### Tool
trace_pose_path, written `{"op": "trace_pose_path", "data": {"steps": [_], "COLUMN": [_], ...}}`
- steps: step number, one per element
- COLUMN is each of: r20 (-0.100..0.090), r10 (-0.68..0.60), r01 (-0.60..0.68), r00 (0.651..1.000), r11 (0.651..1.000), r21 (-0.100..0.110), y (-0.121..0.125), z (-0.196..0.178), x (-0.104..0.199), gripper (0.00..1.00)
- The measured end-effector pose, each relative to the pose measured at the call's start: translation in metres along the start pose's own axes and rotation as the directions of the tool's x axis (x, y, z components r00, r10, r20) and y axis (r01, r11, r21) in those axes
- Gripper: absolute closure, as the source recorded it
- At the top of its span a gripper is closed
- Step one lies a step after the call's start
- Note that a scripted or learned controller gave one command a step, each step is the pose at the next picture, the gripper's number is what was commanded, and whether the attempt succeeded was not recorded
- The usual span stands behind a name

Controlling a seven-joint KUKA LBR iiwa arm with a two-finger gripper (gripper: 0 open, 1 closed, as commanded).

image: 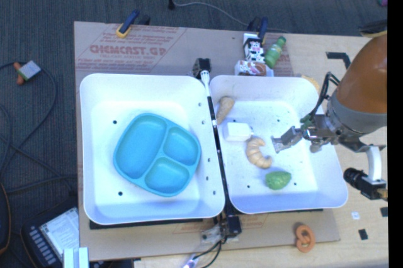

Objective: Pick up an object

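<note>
The gripper [284,139] hangs over the right bin [327,194], a little right of the frame's centre, reaching in from the right edge under the arm's orange band [371,75]. Whether it is parted or closed cannot be told from this slant, and nothing shows clamped in it. Just to its left and slightly lower lies a croissant [258,152], pale tan and curled, near the tip but apart from it. A white block [238,131] sits beside the croissant's upper left, and a second tan pastry [225,107] rests higher up against the bin's left wall. Below the gripper, toward the lower middle of the bin, lies a green leafy lump [278,180] (lettuce or a soft toy, hard to say). The left bin [94,134] holds a blue divided tray [157,153] with three compartments, lying flat, well apart from the gripper.
</note>
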State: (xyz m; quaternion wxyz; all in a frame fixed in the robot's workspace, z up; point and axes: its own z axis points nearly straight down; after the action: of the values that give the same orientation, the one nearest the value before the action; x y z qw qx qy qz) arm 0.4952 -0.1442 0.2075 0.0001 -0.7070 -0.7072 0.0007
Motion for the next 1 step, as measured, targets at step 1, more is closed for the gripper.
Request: {"op": "trace_pose_path", "data": {"steps": [1], "r20": [-0.001], "r10": [0.0], "r01": [-0.001], "r00": [1.0], "r11": [1.0], "r21": [-0.007], "y": [0.0078], "z": [0.1201], "x": [0.0348], "gripper": [0.0]}}
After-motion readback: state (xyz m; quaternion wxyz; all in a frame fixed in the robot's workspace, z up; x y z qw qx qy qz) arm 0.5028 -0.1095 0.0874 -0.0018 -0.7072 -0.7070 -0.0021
